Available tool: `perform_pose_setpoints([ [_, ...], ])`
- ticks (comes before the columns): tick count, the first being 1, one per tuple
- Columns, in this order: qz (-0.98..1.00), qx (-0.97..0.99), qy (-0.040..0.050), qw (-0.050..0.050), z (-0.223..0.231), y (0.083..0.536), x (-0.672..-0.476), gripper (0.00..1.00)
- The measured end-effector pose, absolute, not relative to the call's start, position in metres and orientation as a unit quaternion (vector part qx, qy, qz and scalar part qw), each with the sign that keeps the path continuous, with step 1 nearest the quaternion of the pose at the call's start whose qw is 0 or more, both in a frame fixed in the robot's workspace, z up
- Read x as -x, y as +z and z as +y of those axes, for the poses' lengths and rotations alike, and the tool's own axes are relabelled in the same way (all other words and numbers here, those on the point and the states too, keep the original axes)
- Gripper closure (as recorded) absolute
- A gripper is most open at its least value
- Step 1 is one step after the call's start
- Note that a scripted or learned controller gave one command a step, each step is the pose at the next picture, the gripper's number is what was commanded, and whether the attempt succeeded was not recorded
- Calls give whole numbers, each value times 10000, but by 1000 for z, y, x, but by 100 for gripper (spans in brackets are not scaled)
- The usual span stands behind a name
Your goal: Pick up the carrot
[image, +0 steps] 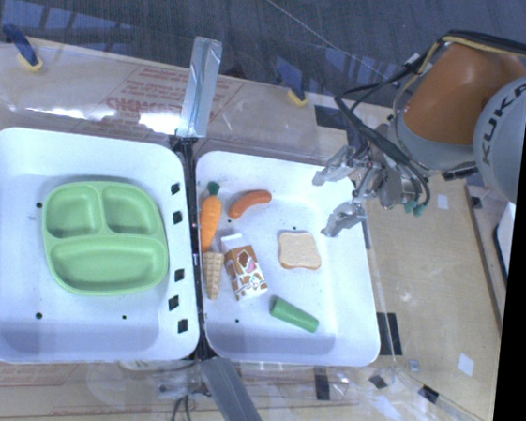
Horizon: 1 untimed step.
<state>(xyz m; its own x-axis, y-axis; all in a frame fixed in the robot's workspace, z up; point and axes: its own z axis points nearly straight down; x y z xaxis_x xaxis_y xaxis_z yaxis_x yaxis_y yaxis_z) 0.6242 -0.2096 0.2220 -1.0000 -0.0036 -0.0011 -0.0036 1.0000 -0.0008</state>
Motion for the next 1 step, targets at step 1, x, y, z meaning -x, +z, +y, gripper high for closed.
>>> perform_pose_setpoints([
  [1, 10000, -22, -10, 28, -210, 95, -659, 0],
])
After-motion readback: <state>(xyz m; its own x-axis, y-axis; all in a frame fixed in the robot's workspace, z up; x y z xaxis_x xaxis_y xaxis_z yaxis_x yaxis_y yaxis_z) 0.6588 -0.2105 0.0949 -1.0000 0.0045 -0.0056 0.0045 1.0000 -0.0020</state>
